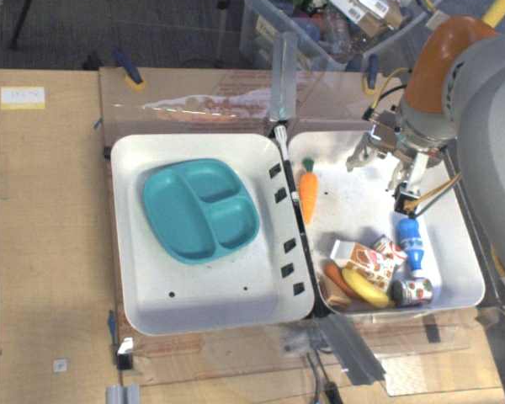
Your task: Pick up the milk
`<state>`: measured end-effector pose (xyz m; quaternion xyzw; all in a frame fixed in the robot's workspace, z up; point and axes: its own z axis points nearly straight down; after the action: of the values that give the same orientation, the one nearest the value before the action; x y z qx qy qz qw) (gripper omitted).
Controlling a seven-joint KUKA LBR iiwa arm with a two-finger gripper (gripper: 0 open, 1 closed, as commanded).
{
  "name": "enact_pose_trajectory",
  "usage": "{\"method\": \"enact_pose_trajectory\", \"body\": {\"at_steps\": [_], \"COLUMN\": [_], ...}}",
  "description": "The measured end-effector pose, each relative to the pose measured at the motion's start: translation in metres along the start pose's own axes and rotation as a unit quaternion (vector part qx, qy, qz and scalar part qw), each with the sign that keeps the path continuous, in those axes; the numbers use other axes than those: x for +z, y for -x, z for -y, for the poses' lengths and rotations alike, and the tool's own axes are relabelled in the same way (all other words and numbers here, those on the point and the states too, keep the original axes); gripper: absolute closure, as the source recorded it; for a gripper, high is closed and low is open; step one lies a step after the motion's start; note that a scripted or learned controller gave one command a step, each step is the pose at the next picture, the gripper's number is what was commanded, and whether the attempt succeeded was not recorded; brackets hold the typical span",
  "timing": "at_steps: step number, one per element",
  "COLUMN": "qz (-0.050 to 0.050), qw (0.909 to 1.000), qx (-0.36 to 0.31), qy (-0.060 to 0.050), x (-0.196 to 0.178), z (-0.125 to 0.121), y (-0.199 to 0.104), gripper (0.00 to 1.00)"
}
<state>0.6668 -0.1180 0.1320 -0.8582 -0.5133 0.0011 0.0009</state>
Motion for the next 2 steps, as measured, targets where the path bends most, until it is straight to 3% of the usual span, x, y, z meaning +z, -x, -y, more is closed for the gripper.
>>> {"method": "enact_pose_trajectory", "body": {"at_steps": [1, 2], "qz": [-0.001, -0.001], "qw": [0.9997, 1.0000], "qx": [-0.023, 0.005], "qy": [0.001, 0.000], "x": [-0.043, 0.004], "z": [0.002, 0.132], "y": [0.114, 0.153], "gripper": [0.00, 0.00]}}
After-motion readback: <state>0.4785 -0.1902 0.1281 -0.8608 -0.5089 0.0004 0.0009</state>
